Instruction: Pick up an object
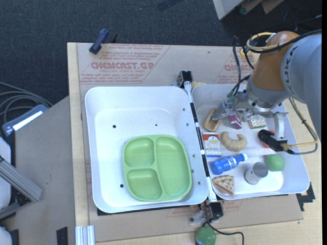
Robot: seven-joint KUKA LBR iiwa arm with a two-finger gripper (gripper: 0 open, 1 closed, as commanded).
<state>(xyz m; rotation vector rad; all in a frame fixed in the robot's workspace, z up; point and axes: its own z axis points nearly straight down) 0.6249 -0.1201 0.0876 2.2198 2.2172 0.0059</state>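
My gripper (231,110) hangs low over the far part of the right bin (296,180), reaching in from the right. Just below it lie a tan bread piece (211,120), a small maroon item (235,121) and a green-and-white patterned box (257,121). Nearer the front are a croissant (233,141), a red-and-white carton (210,143), a blue bottle (227,163), a pizza slice (224,184), a grey cup (255,173) and a green ball (275,162). Nothing is visibly lifted off the bin floor.
The left bin (102,111) holds a green divided plate (156,167). A blue object (98,41) lies on the board beyond the bins. A black clip (184,77) sits at the far end of the wall between the bins.
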